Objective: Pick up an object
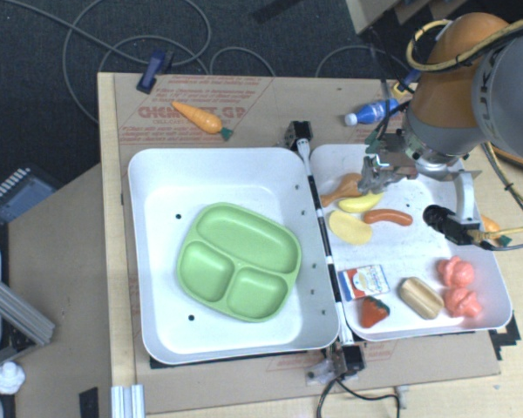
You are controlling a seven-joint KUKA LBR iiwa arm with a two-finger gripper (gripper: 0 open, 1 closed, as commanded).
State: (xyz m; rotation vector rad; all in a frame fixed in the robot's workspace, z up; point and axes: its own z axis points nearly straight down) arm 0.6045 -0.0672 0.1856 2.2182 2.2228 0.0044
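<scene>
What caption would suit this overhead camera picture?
Grey-and-orange robot arm's gripper above toy foods in the right white bin; a green divided plastic tray lies in the left white bin.

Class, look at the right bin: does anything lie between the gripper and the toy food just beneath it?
Nothing visible does. The gripper hangs directly over the banana and the brown piece at the back of the right bin, with only open air between them.
</scene>
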